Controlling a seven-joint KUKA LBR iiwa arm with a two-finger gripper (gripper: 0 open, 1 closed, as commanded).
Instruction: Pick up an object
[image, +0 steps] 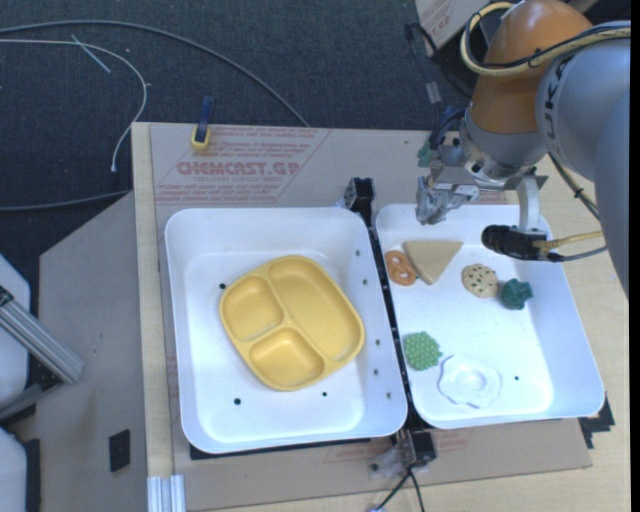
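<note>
Below end effector (437, 212), tan wedge-shaped sandwich slice (433, 259), right bin (570, 345)

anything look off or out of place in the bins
Nothing is spilled or visibly damaged. The yellow divided tray lies askew in the left bin, turned at an angle to its walls. The small food pieces in the right bin lie loosely scattered.

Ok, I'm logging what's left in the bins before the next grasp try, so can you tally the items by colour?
Yellow: 1, the divided tray in the left bin
Tan or brown: 3, pretzel, sandwich wedge, cookie
Green: 2, bumpy light-green piece, dark-green piece
White: 1, fried egg
Total: 7
</note>
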